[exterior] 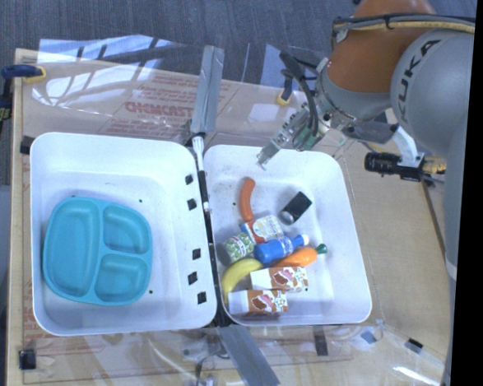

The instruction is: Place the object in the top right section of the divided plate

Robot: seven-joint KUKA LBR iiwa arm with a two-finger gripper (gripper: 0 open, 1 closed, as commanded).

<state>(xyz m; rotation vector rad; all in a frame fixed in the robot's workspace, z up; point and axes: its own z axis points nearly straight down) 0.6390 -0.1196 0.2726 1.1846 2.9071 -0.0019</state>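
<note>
While the gripper [266, 157] hangs over the right bin's [350, 237] far edge, its jaws grip nothing; their opening cannot be determined. Candidate objects, including a banana [237, 273] and a blue bottle [277, 248], lie clustered mid-bin for picking. Awaiting delivery, the divided plate [97, 251] sits in the left bin [79, 154].

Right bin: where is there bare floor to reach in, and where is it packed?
In the right bin, bare floor lies along the far edge, beyond the hot dog and black block, and in a strip by the right wall. The near-left is packed: blue bottle, carrot, banana, small cartons. The gripper hangs over the far edge.
</note>
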